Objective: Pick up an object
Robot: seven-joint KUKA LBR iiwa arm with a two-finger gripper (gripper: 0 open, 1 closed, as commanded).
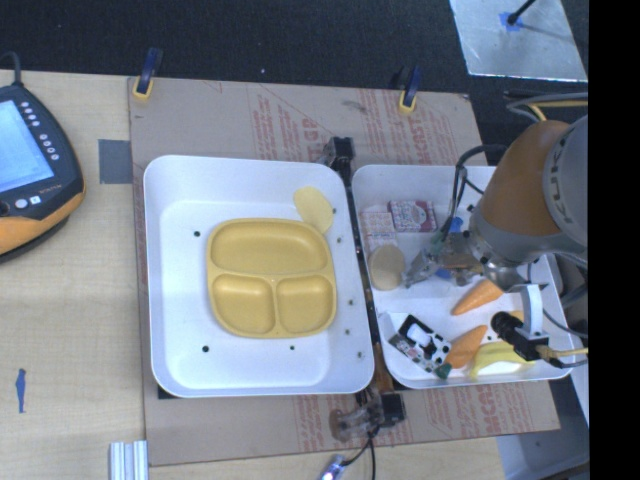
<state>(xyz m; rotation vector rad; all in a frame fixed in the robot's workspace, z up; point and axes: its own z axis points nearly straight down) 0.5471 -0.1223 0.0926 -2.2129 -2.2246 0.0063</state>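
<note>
The arm's orange-banded wrist (525, 183) hangs over the right bin (400, 178). My gripper (432, 265) points down-left into that bin. It sits just right of a beige round piece (387, 265) and left of an orange carrot (478, 296). Nearby lie a pink-and-white packet (411, 214), a second carrot (466, 346), a black-and-white toy (420, 340) and a yellow banana (497, 361). Nothing shows held in the gripper.
The left bin (170, 268) holds a yellow divided plate (270, 276) and a pale yellow piece (313, 208) by its far right corner. A teach pendant (30, 168) lies at the bench's left. Clamps (147, 73) pin the cardboard underlay.
</note>
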